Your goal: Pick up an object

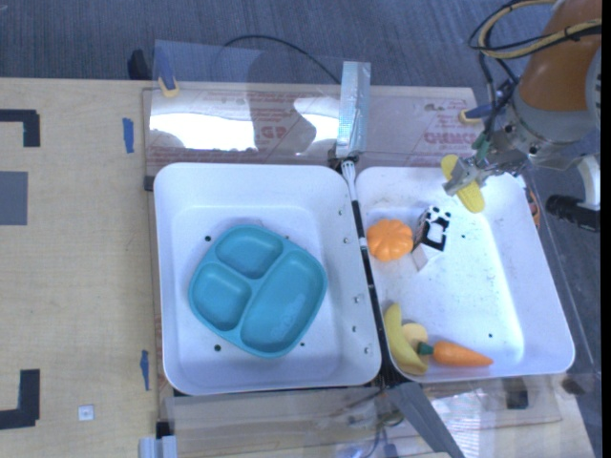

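My gripper (466,176) hangs over the back of the right bin (506,284), near its far rim. It is shut on a small yellow object (471,197), which sticks out on both sides of the grey fingers (474,167). Below and to the left, an orange round fruit (389,239) lies on the bin floor beside a small black-and-white object (435,227). At the bin's front left corner a yellow banana (405,340) lies against an orange carrot (458,355).
The left bin (181,208) holds a teal divided plate (258,289). A metal post (353,108) stands at the back between the bins. The arm's orange band and cables (558,55) fill the upper right.
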Tool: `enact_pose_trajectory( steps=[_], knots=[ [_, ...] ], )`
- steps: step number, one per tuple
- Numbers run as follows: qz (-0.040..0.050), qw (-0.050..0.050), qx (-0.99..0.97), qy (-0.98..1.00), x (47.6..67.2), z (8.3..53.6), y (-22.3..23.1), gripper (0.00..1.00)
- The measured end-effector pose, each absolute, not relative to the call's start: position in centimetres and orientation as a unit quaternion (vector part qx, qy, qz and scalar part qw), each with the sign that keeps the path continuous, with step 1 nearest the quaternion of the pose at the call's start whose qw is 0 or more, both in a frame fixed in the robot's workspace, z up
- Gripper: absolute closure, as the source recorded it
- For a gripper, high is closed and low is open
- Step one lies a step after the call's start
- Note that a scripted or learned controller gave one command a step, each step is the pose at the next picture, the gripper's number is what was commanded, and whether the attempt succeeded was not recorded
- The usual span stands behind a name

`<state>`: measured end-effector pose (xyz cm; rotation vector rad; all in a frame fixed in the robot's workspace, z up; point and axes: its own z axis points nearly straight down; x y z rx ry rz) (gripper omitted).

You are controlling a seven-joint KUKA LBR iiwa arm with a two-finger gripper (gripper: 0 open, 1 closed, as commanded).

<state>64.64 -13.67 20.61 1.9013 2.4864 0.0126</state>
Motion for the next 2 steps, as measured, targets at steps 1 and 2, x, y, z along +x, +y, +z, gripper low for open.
enact_pose_trajectory(
  steps=[1, 2],
  knots=[
    [0.0025, 0.007, 0.554, 0.832, 66.88, 33.05, -14.7, 1.0],
    [0.0011, 0.004, 0.646, 0.764, 66.76, 33.2, -15.19, 1.0]
  ],
)
